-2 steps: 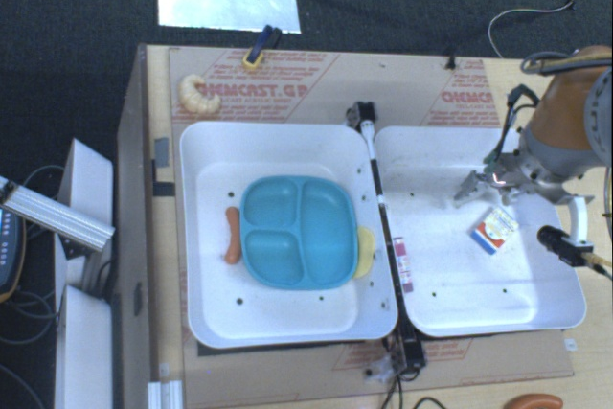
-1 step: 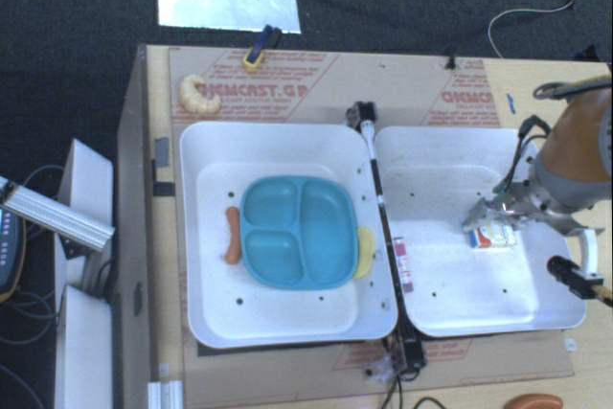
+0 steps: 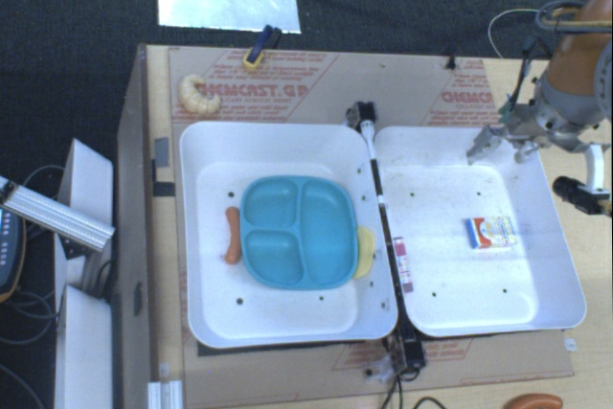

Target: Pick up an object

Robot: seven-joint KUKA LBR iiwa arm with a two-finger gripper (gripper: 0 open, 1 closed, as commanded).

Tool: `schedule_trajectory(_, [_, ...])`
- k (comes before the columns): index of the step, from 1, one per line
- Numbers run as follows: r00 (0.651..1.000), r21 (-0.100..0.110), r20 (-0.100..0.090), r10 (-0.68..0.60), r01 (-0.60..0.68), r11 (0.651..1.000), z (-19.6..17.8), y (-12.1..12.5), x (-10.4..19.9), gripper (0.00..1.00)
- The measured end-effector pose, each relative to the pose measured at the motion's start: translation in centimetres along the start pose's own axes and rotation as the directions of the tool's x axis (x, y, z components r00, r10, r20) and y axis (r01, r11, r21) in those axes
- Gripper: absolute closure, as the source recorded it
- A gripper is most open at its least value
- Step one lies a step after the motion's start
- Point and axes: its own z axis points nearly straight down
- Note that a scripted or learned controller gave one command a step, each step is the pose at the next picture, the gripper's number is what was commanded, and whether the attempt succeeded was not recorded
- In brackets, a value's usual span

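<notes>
Fingers spread apart, holding nothing, over right bin.

Right bin: floor mostly open, only a small carton right of centre. Left bin: blue plate fills the middle, sausage just beside its left edge, yellow item, possibly tucked under its right edge. Free strips along that bin's top and bottom.

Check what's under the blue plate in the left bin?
The blue plate lies flat in the left bin. A yellow object pokes out from beneath its right edge, the rest covered. An orange sausage lies beside its left edge. Anything else underneath is hidden.
</notes>
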Motion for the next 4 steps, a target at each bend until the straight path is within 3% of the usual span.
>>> schedule_trajectory(1, [1.000,0.006,-0.002,0.003,-0.003,1.000,4.9,-4.0,-0.3,0.00])
schedule_trajectory(2, [1.000,0.000,0.001,-0.001,0.001,1.000,-3.9,1.5,-0.3,0.00])
schedule_trajectory(3, [1.000,0.003,0.000,0.003,-0.003,1.000,-5.9,-1.1,0.5,0.00])
schedule_trajectory(4, [1.000,0.005,-0.001,0.004,-0.004,1.000,-4.1,-3.3,1.1,0.00])
